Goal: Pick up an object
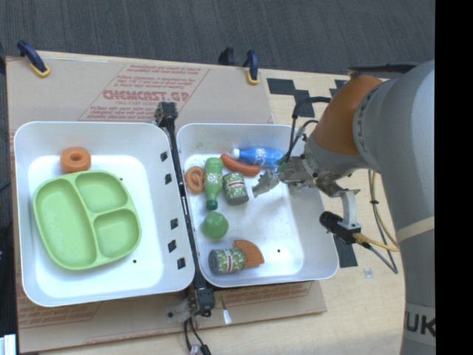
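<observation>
My gripper [264, 185] hangs low in the right bin [314, 261], just right of a small upright green-labelled can [236, 188] and below a red sausage [240, 166] and a blue bottle [259, 154]. Nothing shows in its grasp. Further left are a green bottle [213, 181] and an orange ring [194, 179] by the bin's left wall. Toward the front lie a green ball [215, 225], a second can [227, 259] on its side and a brown wedge [252, 252] touching it.
The left bin [26, 143] holds a green divided plate [86, 217] and an orange donut [75, 159]. A black divider with clips [176, 191] runs between the bins. The arm's grey body and orange band [347, 124] overhang the right bin's right rim.
</observation>
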`<state>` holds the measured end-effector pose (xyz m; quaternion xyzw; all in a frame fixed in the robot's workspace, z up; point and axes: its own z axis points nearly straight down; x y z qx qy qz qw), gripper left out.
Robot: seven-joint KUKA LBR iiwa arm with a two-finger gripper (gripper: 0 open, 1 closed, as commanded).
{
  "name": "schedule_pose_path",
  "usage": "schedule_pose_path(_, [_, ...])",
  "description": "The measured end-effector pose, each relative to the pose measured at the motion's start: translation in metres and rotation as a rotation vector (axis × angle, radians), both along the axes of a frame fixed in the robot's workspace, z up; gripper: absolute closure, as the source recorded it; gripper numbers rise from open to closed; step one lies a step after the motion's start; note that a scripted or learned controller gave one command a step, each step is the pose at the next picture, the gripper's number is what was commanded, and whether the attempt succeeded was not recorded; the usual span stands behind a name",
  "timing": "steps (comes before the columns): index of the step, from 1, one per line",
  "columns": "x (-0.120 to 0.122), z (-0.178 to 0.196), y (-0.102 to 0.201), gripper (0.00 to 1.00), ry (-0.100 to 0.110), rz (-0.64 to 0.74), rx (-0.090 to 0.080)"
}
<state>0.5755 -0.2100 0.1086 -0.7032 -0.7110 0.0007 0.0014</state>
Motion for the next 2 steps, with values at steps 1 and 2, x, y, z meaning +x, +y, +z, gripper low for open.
schedule_pose_path(1, [-0.078, -0.017, -0.001, 0.00, 0.001, -0.005, 0.001])
schedule_pose_path(2, [-0.076, -0.006, -0.002, 1.00, -0.001, 0.000, -0.002])
